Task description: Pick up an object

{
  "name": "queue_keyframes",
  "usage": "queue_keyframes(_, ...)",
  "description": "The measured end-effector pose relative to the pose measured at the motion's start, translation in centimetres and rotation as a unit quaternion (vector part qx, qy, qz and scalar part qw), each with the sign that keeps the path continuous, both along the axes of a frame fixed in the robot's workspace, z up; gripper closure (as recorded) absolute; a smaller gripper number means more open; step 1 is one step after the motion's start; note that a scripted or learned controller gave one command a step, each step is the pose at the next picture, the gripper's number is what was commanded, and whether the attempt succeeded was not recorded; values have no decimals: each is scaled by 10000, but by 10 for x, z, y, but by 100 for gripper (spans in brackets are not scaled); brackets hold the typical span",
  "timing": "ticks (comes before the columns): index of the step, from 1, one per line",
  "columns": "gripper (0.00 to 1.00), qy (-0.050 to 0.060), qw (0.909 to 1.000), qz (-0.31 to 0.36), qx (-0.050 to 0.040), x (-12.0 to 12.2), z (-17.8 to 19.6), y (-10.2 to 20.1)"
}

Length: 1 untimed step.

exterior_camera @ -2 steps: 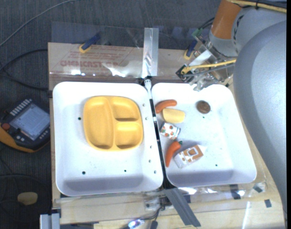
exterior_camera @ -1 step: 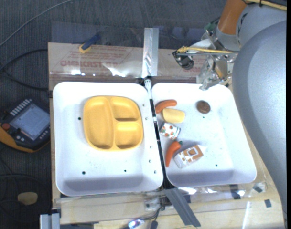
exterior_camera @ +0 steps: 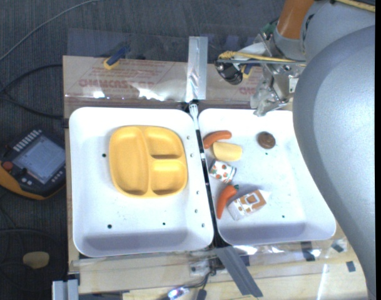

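Observation:
My gripper (exterior_camera: pixel 263 107) hangs over the back rim of the right bin (exterior_camera: pixel 290 220), below the orange-banded wrist. Inside that bin lie a red-orange sausage (exterior_camera: pixel 216 137), a pale yellow wedge (exterior_camera: pixel 228 151), a small patterned cube (exterior_camera: pixel 222 171), an orange carrot-like piece with a green tip (exterior_camera: pixel 226 199), a white and orange box (exterior_camera: pixel 248 204) and a brown round object (exterior_camera: pixel 266 140). The brown object is the closest one to the gripper, a little in front of it. I see nothing held at the gripper.
The left bin (exterior_camera: pixel 90 224) holds a yellow divided plate (exterior_camera: pixel 147 160). A metal divider (exterior_camera: pixel 197 67) stands behind the seam between the bins. The grey arm body (exterior_camera: pixel 346 136) overhangs the right bin's right side. A teach pendant (exterior_camera: pixel 30 164) lies on the floor at left.

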<state>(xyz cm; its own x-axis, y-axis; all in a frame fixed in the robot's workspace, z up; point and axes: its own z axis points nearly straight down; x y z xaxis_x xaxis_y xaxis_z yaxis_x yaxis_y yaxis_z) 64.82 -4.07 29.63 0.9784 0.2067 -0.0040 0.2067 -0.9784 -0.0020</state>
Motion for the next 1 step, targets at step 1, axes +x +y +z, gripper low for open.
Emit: queue_keyframes(1,100,6,10000,-46,-22,8,-40,-66)
